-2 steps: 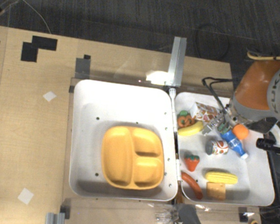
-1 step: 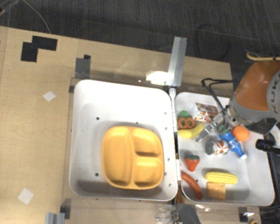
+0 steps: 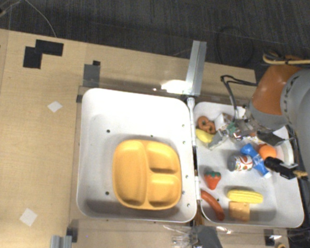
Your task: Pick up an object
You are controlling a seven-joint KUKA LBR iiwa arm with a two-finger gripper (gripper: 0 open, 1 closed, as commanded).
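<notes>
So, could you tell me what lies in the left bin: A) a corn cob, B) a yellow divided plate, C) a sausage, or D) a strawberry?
B: the yellow divided plate lies in the left bin; the small food toys sit in the right bin.

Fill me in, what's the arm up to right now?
The arm is reaching into the right bin, its gripper low at the far end beside a yellow toy and a brown one. I can't tell whether it has anything. The left bin holds a yellow divided tray.
</notes>
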